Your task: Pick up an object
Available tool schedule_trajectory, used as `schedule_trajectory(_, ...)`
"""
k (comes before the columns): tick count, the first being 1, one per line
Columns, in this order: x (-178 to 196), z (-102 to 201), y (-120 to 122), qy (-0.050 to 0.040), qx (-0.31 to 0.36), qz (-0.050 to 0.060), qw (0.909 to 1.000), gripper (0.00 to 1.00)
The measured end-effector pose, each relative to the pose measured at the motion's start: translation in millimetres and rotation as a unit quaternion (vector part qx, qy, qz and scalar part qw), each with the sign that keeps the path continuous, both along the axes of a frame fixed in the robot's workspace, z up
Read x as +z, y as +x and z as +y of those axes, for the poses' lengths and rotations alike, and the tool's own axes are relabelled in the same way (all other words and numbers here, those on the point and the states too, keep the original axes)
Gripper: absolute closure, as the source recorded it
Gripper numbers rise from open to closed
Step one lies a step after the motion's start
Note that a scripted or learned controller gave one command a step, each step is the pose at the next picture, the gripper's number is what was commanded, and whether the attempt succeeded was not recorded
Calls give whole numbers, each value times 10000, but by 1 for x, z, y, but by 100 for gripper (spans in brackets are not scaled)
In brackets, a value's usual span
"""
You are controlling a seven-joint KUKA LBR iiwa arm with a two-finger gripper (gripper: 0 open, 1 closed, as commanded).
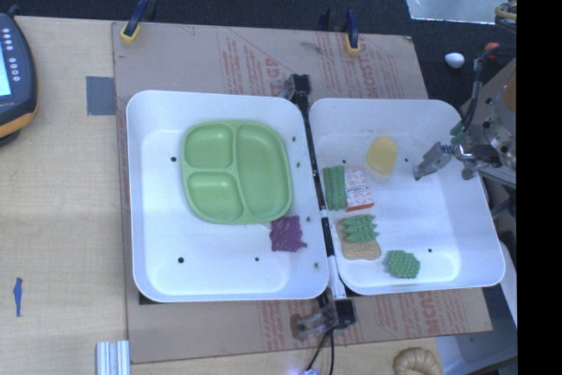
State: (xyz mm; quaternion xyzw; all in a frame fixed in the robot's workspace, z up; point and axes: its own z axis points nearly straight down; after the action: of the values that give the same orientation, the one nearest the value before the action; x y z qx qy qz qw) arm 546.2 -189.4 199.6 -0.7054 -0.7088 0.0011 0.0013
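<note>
Green ridged block (pixel 334 187), long axis up-down in view, gripper (pixel 436 161) well apart

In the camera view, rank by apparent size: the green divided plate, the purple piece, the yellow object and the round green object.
1. Green divided plate, by far the largest.
2. Purple piece and yellow object: they look alike, so I will not rank them.
3. Round green object, slightly smaller.
</note>
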Motion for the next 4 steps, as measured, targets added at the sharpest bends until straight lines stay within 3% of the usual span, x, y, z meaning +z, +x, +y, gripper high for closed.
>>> schedule_trajectory(1, -22, 65, 64, -5, 42, -20, 10000, 0)
schedule_trajectory(2, -93, 61, 99, -10, 22, 10, 10000, 0)
schedule_trajectory(4, -108, 47, 97, 0, -15, 8, 10000, 0)
